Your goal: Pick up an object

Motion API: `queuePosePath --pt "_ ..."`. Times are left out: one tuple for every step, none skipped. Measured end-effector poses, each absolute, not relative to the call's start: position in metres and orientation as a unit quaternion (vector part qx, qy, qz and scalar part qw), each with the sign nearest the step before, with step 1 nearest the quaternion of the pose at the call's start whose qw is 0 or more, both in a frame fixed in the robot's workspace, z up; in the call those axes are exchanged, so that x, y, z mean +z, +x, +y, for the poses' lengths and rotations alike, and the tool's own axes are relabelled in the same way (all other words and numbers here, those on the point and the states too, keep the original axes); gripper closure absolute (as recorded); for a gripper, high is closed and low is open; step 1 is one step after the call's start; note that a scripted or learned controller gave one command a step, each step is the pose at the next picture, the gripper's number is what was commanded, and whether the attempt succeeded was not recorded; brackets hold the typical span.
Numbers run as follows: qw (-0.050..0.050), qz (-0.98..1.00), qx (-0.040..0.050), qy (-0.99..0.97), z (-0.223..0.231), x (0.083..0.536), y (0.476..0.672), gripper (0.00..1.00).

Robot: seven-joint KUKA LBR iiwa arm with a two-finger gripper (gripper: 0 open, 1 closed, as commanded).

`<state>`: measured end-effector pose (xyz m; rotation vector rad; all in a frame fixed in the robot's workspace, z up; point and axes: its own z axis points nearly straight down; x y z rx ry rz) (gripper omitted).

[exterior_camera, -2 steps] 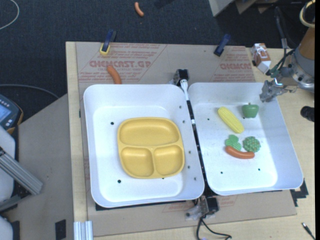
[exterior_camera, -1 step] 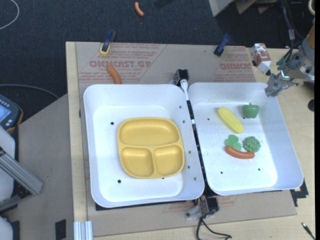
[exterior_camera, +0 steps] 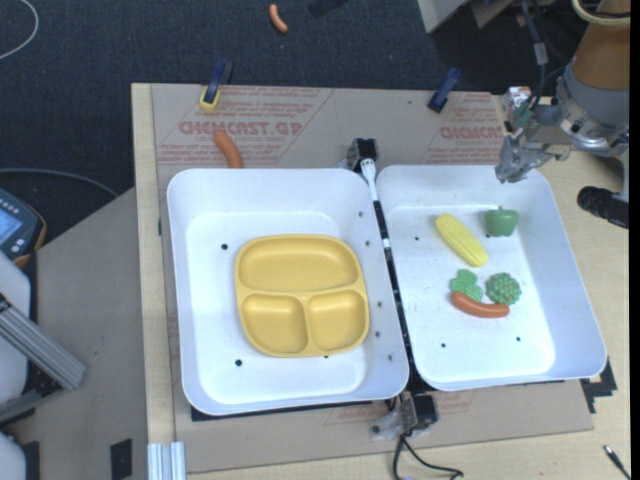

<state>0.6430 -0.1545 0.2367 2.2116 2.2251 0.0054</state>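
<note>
- The bench (exterior_camera: 150,268) is carrying two white bins side by side; the left bin (exterior_camera: 200,208), well to the gripper's left, is holding a yellow divided plate (exterior_camera: 300,293), probably waiting as a drop-off place.
- The right bin (exterior_camera: 570,298), lying under the gripper, is keeping the candidates together: corn (exterior_camera: 461,240), sausage (exterior_camera: 481,308), broccoli (exterior_camera: 503,288) and a green pepper (exterior_camera: 501,222).
- The arm (exterior_camera: 600,78) is reaching in from the right, hanging the gripper (exterior_camera: 512,171) above the bin's far edge, nearest the green pepper; whether it is parted or closed cannot be told.
</note>
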Motion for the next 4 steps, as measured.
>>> queuePosePath --pt "-0.001 0.709 0.0003 0.705 -0.095 0.239 0.640 1.00" --pt "0.001 0.709 0.0013 0.705 -0.041 0.232 0.658 1.00" --pt "-0.001 0.709 0.0001 0.705 0.004 0.224 0.660 1.00" --pt "-0.002 0.709 -0.0006 0.705 0.059 0.219 0.653 1.00"
